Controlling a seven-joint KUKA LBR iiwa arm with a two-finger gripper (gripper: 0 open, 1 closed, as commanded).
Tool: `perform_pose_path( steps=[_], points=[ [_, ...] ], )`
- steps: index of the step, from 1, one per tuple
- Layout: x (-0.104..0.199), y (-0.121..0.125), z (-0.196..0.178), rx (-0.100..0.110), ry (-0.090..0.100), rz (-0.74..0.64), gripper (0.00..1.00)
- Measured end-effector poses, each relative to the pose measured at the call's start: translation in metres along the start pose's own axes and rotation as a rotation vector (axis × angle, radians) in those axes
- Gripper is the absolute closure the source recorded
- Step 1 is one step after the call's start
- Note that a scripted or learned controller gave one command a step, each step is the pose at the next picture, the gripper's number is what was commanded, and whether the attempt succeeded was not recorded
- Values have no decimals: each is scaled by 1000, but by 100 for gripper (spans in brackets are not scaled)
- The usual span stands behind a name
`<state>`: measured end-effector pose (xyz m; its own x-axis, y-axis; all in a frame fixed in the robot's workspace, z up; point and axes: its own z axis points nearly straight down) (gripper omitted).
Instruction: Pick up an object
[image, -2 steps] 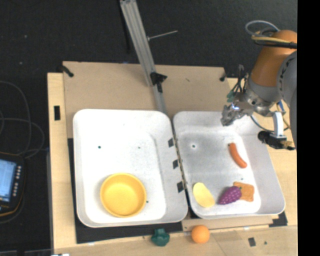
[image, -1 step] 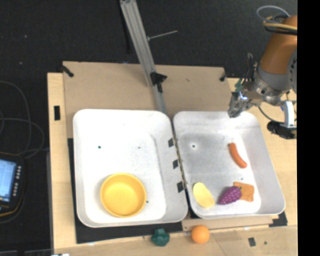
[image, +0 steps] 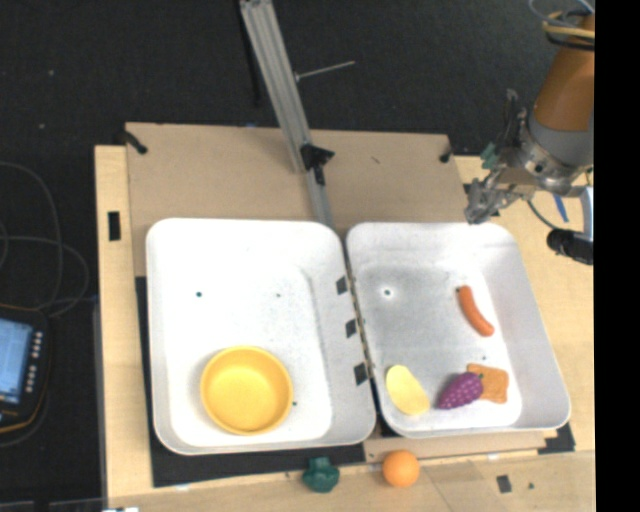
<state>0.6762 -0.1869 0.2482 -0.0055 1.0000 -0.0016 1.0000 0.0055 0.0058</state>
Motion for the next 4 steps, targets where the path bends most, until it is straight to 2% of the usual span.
perform_pose_path(
  steps=[1, 4],
  points=[
    [49, -13, -11, 2, 2, 0, 100],
    [172, -49, 5, 5, 2, 3, 100]
  ],
)
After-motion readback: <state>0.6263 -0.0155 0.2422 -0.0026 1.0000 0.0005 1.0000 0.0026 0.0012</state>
